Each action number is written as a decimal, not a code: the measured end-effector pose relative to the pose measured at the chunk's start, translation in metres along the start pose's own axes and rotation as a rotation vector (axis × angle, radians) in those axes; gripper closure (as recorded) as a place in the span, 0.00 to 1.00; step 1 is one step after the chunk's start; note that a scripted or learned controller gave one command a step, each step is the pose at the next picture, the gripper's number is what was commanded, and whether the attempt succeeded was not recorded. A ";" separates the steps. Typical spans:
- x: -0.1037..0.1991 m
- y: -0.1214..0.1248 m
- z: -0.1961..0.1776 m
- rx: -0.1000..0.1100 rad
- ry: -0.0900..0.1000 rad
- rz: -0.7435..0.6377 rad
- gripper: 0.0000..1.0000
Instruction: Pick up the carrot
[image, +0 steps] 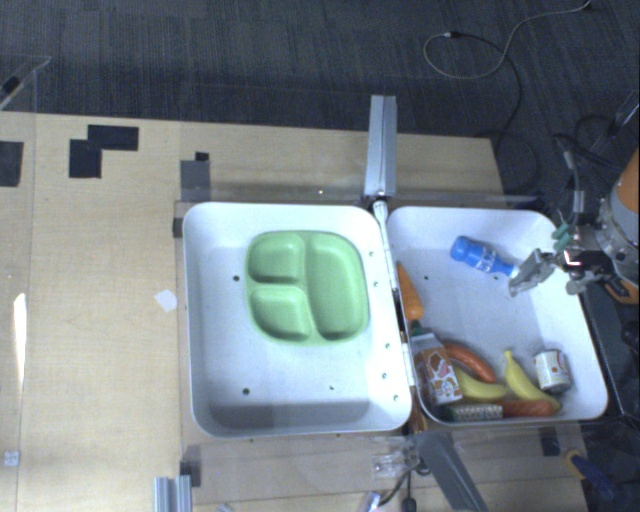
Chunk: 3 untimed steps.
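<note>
One carrot (408, 292) lies at the left wall of the right bin (560, 330), far from the gripper (553, 268). Its two fingers are spread apart, holding nothing. One blue bottle (482, 256), one can (551, 370).

The arm (625, 200) is cut off by the frame's right edge, so little more than its wrist shows. At the gripper (552, 270), blur hides how the fingers stand. Well below the fingers, a heap in the right bin (590, 330) overlaps: a banana (520, 378) covers part of a red-orange item (530, 407), and the packet (438, 375) label is unreadable.
</note>
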<state>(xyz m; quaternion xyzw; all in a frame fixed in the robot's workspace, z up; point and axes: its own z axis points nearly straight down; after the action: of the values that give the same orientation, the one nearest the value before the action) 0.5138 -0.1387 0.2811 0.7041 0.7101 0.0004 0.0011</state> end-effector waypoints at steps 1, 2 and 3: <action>-0.018 0.021 -0.106 -0.004 -0.001 -0.139 0.00; -0.067 0.045 0.085 0.002 0.001 0.068 0.00; -0.034 0.040 0.133 -0.002 0.001 -0.109 0.00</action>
<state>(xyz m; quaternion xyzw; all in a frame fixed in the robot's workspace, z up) 0.5540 -0.1722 0.1485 0.6645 0.7473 0.0012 0.0013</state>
